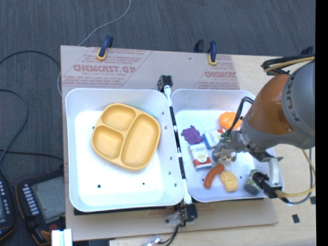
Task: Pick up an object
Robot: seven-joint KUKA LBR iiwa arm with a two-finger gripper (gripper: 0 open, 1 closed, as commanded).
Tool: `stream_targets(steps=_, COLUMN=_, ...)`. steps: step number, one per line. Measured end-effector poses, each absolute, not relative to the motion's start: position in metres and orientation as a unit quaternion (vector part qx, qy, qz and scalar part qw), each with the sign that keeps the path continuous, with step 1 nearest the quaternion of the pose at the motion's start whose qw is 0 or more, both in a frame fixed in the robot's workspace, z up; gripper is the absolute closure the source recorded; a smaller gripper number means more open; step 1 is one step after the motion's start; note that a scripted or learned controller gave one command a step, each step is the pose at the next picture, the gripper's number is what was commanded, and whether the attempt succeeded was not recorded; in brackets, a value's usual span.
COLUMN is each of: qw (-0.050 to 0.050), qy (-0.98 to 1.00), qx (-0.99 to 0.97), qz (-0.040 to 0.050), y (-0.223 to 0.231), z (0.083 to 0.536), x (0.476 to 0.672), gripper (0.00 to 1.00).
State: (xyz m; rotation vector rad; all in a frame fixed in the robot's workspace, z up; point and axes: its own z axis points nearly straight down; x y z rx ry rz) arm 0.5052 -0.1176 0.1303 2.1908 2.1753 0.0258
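The pincer (224,154) is hanging low in the right bin (205,99), over a small red box (200,157) and a hot dog (212,175). A yellow plate (126,136) is sitting in the left bin (82,188).

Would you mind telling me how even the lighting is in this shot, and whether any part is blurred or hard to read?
Camera view: lighting is soft and even, with no harsh glare on the white bins; the yellow tray is crisp; the gripper is small and murky against the arm, so its fingers are unreadable.
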Motion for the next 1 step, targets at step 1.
stream_targets(steps=1, qw=0.027, qy=0.704, qx=0.709, qz=0.0082, y=-0.1174, z=0.1301, x=0.505, gripper=0.0)
